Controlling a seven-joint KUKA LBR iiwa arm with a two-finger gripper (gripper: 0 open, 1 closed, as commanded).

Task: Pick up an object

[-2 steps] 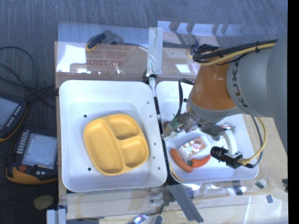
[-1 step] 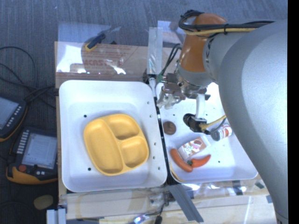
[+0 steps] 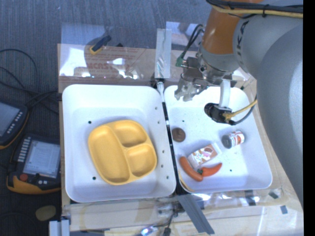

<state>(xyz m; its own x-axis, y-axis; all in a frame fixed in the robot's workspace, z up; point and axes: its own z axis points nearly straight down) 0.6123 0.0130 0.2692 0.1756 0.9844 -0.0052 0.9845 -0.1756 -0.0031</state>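
End effector (image 3: 186, 93) above right bin (image 3: 256, 132)

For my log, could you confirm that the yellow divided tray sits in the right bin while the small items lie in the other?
Not quite: the camera view shows the yellow divided tray in the left bin; the small items, such as the can, lie in the right bin.

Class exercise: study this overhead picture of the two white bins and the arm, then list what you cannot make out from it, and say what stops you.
- Pincer: too small and blurred in the camera view to tell open from shut.
- Small packet: its printed label is too small to read.
- Right bin: its far right corner is hidden by the arm.
- Small jar: contents unreadable, too small.
- Orange pepper: partly covered by the packet.
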